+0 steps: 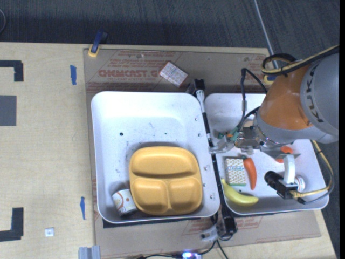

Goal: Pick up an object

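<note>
– Over on the right side of the frame, what?
– Grey arm (323,90) with an orange band, reaching in from the right edge, over the right bin (223,109).
– And the fingers (225,140)?
– Low over that bin, close to its left wall, about mid-height of the frame. Apart or together: cannot tell from this angle.
– Anything to pick up nearby?
– Just below them, a small white box (235,170) with green dots, lying flat. Right beside it, touching or nearly so, an orange carrot (250,172), thin end toward the lower edge. Below both, a yellow banana (239,194), curved along the bin's lower left corner.
– Left bin (140,117)?
– In its lower half, a big yellow tray (164,179) with three compartments. At the tray's lower left, touching it, a small white cup (123,200) with orange marks, tucked into the bin's corner.
– Outside the bins?
– Brown cardboard (135,72) under both, lying on the pale table (43,144). On the cardboard above the left bin, a small patterned card (172,73), tilted. Farther to the upper left, a blue clamp (97,41) at the cardboard's corner.
</note>
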You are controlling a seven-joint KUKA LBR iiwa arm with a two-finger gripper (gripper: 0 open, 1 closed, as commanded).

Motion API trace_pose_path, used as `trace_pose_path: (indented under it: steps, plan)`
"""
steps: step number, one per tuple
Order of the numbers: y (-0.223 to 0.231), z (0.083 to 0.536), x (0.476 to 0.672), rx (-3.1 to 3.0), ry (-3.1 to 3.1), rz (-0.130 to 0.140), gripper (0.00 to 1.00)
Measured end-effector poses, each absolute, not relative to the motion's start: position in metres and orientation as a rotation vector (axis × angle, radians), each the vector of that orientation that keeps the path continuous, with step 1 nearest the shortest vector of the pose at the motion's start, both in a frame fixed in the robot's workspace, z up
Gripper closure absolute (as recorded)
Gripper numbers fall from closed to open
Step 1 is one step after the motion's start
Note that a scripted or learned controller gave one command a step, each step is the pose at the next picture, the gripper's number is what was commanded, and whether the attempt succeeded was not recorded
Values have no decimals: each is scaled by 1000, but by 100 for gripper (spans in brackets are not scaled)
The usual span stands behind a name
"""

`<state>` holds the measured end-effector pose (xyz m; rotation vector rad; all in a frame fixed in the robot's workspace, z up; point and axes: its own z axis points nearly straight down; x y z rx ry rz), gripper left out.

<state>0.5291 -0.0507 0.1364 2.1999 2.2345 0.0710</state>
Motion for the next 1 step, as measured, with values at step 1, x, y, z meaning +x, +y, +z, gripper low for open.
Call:
trace_pose_path:
  steps: [1]
  plan:
    - [-52,136,530,2201,2236,72,0]
